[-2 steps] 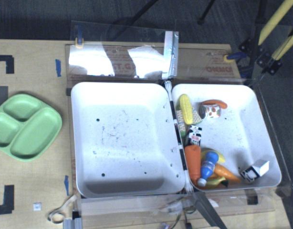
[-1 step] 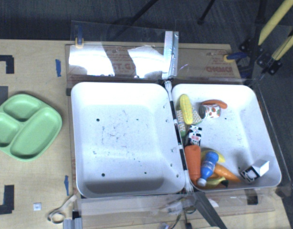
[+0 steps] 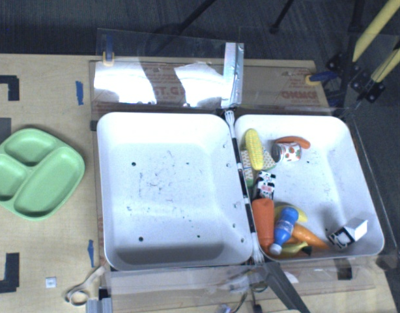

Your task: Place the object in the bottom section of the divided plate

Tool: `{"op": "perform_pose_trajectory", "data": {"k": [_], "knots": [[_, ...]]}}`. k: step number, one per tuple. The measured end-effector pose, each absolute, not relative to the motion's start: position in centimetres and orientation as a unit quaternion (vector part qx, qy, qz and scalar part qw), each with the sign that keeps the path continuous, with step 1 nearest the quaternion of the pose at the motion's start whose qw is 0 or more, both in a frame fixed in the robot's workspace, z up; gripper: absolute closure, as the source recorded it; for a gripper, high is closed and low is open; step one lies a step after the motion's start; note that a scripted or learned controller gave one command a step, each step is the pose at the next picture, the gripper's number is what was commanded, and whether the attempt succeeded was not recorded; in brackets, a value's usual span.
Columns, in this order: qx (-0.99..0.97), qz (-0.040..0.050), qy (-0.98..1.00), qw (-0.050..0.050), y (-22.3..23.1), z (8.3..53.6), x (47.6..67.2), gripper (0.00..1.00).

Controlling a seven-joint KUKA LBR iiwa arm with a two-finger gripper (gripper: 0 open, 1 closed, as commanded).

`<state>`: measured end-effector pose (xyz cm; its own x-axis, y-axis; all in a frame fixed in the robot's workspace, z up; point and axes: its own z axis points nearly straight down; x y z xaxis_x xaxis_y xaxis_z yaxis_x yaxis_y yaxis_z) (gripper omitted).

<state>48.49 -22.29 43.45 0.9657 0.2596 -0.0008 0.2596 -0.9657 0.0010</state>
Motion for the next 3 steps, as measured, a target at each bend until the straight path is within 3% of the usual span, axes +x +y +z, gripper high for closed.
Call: {"op": "perform_pose_trajectory", "data": {"k": [3], "knots": [[0.991, -0.0003, 0.131, 0.001, -22.29, 43.45, 48.49, 0.00]]}}
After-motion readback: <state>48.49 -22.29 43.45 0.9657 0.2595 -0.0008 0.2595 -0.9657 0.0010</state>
